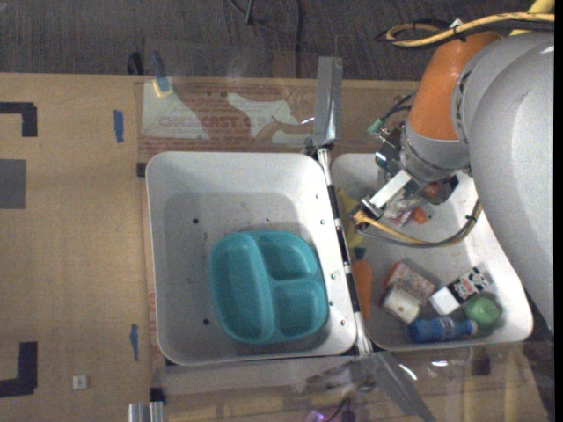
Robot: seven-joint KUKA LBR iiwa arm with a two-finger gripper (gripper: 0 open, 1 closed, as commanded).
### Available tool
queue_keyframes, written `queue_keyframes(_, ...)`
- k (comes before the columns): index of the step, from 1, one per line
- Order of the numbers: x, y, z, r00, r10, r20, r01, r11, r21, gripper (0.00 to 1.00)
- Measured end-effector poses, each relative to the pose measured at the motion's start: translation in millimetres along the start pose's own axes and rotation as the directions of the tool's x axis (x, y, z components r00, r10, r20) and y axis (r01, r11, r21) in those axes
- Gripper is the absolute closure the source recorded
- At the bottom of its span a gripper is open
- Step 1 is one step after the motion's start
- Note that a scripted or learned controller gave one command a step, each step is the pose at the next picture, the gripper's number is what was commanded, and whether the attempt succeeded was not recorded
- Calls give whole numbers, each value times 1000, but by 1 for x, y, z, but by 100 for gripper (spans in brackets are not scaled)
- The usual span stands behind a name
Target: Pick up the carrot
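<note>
Carrot (361,281), orange and slim, lies in the right bin (519,319), pressed along its left wall near the divider between the two bins. That spot against the wall likely makes it awkward to reach from the side. The claw (400,199) hangs over the upper part of the same bin, apart from the carrot; whether it is released or clenched cannot be told, since clutter and cables blur it. The grey arm (510,139) with its orange band reaches in from the right. Near the bin's lower edge sit a blue bottle (442,329), a green round thing (483,310) and small boxes (406,290). The left bin (176,183) holds a teal divided plate (266,285). Both bins rest on a brown tabletop (70,262).
</note>
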State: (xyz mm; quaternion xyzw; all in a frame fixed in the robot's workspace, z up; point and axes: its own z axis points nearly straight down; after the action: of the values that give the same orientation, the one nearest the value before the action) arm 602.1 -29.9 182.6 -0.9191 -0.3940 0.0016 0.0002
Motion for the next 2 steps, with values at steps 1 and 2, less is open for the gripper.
queue_keyframes(1, -93, -38, 1, 985, -170, 0, 170, 985, 4, 100)
queue_keyframes(2, -94, -37, -6, 986, -166, 2, 166, 986, 5, 100)
